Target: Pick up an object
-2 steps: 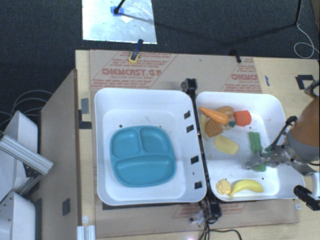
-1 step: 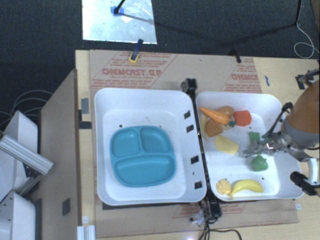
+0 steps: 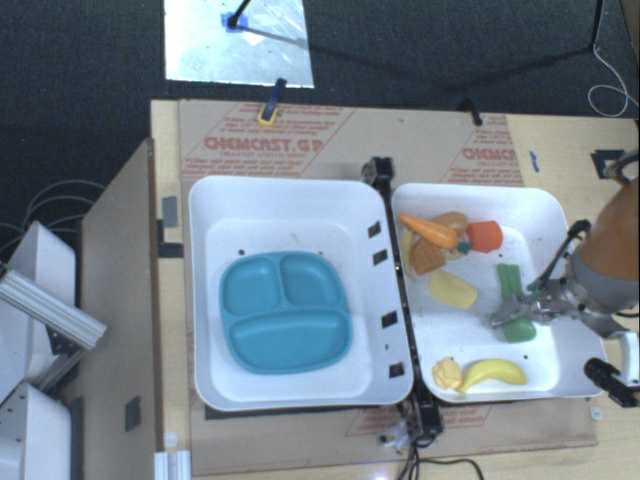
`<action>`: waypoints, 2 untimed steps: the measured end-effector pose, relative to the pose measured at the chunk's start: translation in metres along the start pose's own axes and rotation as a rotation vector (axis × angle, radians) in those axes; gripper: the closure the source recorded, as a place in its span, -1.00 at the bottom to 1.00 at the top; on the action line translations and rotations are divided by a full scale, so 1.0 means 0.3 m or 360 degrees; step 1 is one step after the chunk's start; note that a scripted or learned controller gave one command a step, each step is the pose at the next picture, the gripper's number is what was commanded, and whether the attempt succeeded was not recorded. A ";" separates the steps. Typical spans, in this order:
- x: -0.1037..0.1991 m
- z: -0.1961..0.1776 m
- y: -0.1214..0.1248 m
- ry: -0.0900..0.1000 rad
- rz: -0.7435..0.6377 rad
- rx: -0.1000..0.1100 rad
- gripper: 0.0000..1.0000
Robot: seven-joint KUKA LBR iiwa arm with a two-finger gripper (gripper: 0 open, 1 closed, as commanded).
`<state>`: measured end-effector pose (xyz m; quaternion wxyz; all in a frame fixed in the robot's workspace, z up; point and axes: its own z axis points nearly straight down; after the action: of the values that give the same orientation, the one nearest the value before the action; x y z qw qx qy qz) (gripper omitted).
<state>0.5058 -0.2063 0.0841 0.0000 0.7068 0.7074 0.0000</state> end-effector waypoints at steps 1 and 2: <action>-0.001 -0.037 0.006 -0.0002 -0.0001 -0.0007 1.00; 0.323 0.001 0.087 0.0006 -0.0019 -0.0004 1.00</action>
<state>0.5319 -0.1093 0.0838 -0.0004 0.7026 0.7116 0.0023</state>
